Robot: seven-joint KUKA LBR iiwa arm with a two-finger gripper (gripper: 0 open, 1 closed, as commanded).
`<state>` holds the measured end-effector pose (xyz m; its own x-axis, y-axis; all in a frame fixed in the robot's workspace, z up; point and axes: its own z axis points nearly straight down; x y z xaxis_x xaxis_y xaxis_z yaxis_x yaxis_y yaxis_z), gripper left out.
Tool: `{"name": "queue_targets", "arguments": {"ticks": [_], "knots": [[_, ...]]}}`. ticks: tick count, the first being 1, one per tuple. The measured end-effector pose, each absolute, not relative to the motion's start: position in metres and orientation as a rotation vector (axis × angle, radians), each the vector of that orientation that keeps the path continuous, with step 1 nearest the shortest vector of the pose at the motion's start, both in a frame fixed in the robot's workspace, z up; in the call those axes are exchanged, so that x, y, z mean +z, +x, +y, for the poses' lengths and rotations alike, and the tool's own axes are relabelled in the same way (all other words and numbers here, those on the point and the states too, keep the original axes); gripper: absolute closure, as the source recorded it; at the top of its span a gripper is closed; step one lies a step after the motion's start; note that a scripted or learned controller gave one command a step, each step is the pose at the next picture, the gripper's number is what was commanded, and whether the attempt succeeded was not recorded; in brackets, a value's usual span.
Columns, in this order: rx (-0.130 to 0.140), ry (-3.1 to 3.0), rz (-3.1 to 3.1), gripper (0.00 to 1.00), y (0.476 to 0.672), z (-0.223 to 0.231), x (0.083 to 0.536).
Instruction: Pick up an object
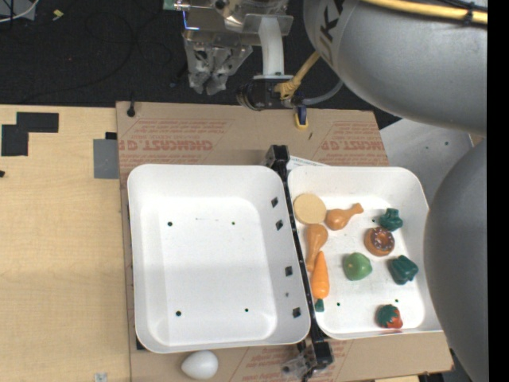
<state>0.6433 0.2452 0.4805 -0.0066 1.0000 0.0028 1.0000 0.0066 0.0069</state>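
My fingers hang at the far side of the table, beyond the far rim of the left bin, over the dark strip past the cardboard sheet. The view is too cluttered there for me to tell whether they are apart or together, and I see nothing between them. Everything worth picking lies in the right bin, so from where I am the things sit toward the near side and over to the view's right, well apart from me. I would have to cross the far corner of the left bin and the black clips where the two bins meet. I judge the tan disc the closest candidate, just beside that joint. The carrot is farther on, with its long axis running far-to-near, almost parallel to the joint and close against it. To grip it I would need to close across its width, and the wall leaves little room on that side.

Counting the right bin:
- one tan disc
- one drumstick
- one tan pear-shaped piece, touching the carrot's top
- one carrot
- one light green fruit
- one brown doughnut
- two dark green pieces
- one strawberry

That makes nine. One white egg lies outside the bins, on the cardboard near the left bin's front edge.
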Motion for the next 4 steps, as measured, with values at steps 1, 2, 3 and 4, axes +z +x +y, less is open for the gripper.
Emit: {"name": "queue_targets", "arguments": {"ticks": [1, 2, 3, 4], "knots": [[0.004, 2.214, 2.226, 1.0, 0.643, 0.244, 0.542], [-0.01, 2.231, 2.215, 1.0, 0.644, 0.151, 0.537], [-0.01, 2.236, 2.208, 1.0, 0.644, 0.024, 0.537], [-0.006, 2.224, 2.224, 1.0, 0.644, 0.036, 0.537]]}}
